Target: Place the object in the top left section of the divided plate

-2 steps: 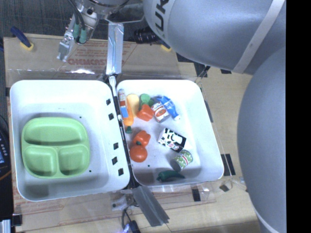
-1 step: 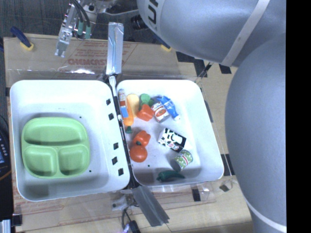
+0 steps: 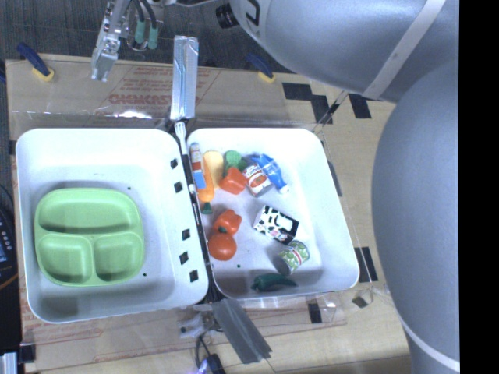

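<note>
Poised up beyond the plate (image 3: 90, 236), over bare counter (image 3: 62, 92) past the far rim of the left bin (image 3: 31, 150): the claw (image 3: 102, 62), carrying nothing visible, though cannot tell from this slant whether open or closed.

Still waiting to the plate's right, in the right bin (image 3: 331, 209): the object to be moved, with no telling which of the heap.

Judged as the picking step, not yet begun. Best done by swinging right of the plate and choosing a piece lying apart, such as the black-and-white carton (image 3: 275, 224). Steer clear of the cluster crowded nearest the plate, come straight down, close on the narrow sides, lift clear of the bin wall, then lower into the plate's upper-left section before letting go.

Counted: one arm, two bins, one green plate of three sections, and roughly eleven small items right of it, among them two red peppers (image 3: 227, 222), two cans (image 3: 256, 179) and one carton.
</note>
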Robot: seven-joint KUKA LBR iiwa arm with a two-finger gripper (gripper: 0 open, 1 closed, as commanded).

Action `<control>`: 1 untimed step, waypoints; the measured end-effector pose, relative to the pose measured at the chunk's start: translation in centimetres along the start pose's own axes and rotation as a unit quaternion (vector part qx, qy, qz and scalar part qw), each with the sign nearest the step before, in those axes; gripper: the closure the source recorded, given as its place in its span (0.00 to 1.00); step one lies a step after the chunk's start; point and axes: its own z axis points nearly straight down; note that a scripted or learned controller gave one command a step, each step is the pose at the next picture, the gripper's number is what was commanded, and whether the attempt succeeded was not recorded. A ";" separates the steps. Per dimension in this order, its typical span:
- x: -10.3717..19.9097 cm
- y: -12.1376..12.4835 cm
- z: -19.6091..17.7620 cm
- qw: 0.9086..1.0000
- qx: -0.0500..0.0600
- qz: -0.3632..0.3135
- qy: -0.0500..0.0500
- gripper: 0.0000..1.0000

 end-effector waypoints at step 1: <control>-0.4 0.1 -0.1 0.999 -0.001 -0.033 -0.002 1.00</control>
